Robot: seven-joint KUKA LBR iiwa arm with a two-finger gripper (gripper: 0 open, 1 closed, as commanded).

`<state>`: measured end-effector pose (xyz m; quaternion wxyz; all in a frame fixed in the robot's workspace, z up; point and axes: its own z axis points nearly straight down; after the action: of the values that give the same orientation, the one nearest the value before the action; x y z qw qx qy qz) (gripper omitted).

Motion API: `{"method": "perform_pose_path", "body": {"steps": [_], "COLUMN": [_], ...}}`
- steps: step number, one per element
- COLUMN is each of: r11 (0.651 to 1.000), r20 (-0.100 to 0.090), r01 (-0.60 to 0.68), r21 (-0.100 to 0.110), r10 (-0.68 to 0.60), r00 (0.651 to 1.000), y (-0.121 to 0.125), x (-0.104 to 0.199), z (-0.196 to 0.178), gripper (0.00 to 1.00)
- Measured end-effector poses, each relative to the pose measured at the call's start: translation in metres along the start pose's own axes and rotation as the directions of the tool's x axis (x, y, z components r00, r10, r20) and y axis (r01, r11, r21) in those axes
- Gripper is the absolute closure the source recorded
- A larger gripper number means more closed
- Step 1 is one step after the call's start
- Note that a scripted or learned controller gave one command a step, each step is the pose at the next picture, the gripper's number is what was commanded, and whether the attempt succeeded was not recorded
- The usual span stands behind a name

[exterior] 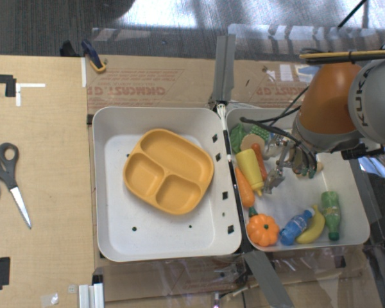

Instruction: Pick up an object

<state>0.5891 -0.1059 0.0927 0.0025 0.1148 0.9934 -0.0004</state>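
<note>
Wooden bench point(38, 249) w/ cardboard behind, scissors point(11, 178) near its left edge. Two white bins side by side. Left bin point(109, 236) carries a yellow divided plate point(169, 171) at centre. Right bin point(346, 236): the gripper point(279, 172) sits low over the middle, just beside a yellow bottle point(250, 169) and carrot point(244, 188) at the bin's left wall. Can't tell whether it is spread or closed; nothing seen gripped. Arm point(337, 104) comes in from the right, orange band above wrist. Along the front edge: pumpkin point(263, 230), blue bottle point(297, 226), banana point(312, 229), green bottle point(332, 213).
</note>
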Motion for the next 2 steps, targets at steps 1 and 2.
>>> {"method": "perform_pose_path", "body": {"steps": [1, 2], "r11": [0.997, 0.989], "r20": [0.000, 0.001], "r01": [-0.081, -0.147], "r21": [0.000, -0.001], "r10": [0.081, 0.147], "r00": [0.997, 0.989], "y": [-0.006, -0.017], "x": [-0.009, -0.015], "z": [0.000, -0.001], "gripper": [0.00, 0.00]}}
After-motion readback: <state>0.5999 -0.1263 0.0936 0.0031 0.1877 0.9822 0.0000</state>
